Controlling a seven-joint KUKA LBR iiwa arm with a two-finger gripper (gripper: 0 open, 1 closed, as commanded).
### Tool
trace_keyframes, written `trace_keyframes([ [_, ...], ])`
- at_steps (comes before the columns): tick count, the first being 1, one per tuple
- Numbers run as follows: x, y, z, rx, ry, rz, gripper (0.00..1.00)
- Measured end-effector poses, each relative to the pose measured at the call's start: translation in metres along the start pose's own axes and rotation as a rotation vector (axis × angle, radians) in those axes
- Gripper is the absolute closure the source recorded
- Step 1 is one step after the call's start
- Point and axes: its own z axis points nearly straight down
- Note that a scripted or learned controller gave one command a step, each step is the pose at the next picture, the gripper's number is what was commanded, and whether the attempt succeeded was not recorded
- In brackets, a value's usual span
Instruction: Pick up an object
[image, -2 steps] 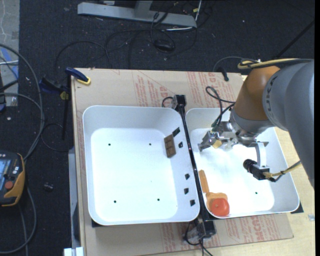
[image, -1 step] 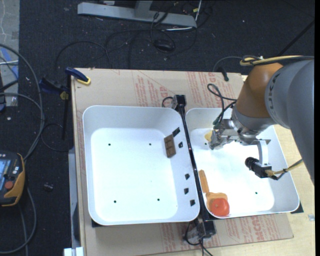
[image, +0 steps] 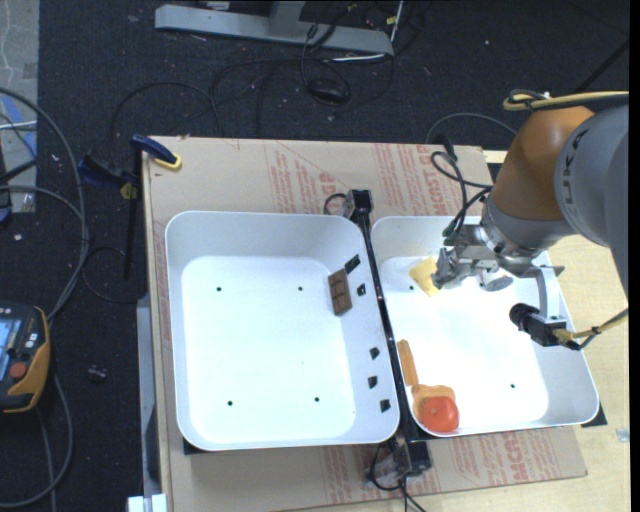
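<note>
Reaching into the right bin (image: 560, 400), the gripper (image: 447, 272) sits at a yellow object (image: 424, 275) near the bin's far-left corner; whether its fingers are open or closed cannot be told. A likely failure is a glancing contact that pushes the piece against the wall rather than seizing it. A brown block (image: 341, 293) lies in the left bin (image: 190, 330); an orange-handled red tool (image: 430, 400) rests near the right bin's front-left corner.

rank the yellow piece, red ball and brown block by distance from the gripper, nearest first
From the gripper:
1. Yellow piece, right beside it at the right bin's far end.
2. Brown block, in the left bin by the divider.
3. Red ball, right bin's near corner.
</note>
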Motion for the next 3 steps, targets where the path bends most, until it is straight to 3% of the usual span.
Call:
trace_keyframes([
  [2, -0.002, -0.002, -0.083, -0.001, 0.0, -0.001, 1.0],
  [3, 0.054, 0.01, -0.092, 0.0, 0.001, -0.005, 1.0],
])
